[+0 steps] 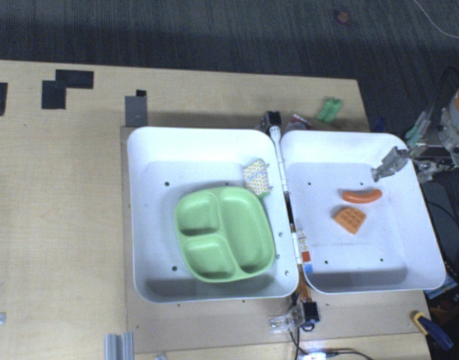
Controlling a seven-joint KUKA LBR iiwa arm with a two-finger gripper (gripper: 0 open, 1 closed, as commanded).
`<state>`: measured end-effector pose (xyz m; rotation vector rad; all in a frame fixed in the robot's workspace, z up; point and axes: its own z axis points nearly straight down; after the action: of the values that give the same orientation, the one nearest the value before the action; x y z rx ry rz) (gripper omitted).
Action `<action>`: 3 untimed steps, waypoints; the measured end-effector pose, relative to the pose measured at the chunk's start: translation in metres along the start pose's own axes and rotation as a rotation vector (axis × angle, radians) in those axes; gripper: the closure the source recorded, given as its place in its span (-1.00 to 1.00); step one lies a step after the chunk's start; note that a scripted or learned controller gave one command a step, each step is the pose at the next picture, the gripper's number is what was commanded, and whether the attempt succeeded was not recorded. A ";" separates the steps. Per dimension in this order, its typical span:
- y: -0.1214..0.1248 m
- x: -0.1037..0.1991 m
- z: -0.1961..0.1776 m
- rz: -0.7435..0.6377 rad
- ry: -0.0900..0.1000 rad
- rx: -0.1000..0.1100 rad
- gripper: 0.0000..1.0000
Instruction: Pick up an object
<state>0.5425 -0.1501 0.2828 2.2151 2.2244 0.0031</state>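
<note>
- Right bin (pixel 409 265): wide bare floor near and left; only an orange sausage (pixel 361 196) and a waffle piece (pixel 349 219) close together mid-floor.
- Left bin (pixel 143 223): mostly blocked by a green divided plate (pixel 224 233); patterned scrap (pixel 256 175) just beyond its far-right edge.

I see a pale wooden bench (pixel 57 223) with black tape patches (pixel 64 87) near its far left corner. Beyond its far edge lies dark grey carpet (pixel 214 21), crossed by a thin white cable (pixel 424 10).
</note>
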 end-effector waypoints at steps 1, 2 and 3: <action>0.006 -0.021 0.155 0.002 0.001 0.003 -1.00; 0.035 0.009 0.197 0.000 -0.001 -0.004 -1.00; 0.037 0.009 0.185 -0.001 -0.002 -0.010 1.00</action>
<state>0.5797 -0.1412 0.0982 2.2084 2.2196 0.0124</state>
